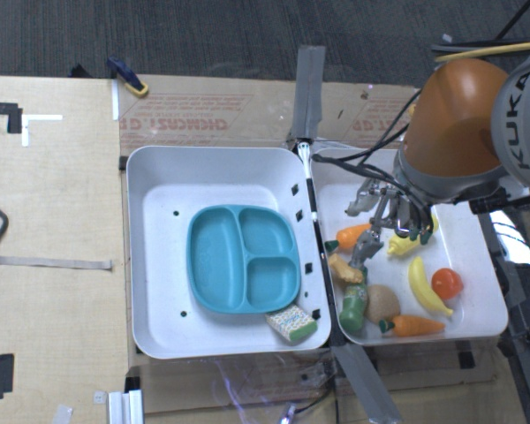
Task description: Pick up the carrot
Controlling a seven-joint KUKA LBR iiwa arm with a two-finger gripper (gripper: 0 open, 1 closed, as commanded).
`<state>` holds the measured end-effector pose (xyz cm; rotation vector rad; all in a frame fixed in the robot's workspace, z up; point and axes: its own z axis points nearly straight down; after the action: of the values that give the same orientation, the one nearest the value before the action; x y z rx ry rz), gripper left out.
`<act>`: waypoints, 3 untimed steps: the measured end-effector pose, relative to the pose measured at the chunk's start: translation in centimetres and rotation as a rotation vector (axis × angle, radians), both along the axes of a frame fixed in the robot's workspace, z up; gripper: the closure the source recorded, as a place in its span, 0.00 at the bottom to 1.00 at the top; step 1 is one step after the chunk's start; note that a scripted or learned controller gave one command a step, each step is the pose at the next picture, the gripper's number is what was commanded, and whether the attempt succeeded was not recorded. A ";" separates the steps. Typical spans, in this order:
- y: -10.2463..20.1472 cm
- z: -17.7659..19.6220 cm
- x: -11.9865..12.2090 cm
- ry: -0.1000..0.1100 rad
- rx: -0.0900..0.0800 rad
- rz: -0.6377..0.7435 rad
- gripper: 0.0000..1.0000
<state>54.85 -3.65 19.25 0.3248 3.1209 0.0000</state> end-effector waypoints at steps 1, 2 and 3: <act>-4.5 0.0 3.1 -0.001 -0.001 0.005 0.00; -6.0 -10.0 3.4 0.000 0.000 -0.068 0.00; -5.8 -10.0 3.9 0.000 0.001 -0.401 0.00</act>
<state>58.76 -9.44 9.27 0.9395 2.9940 -0.0004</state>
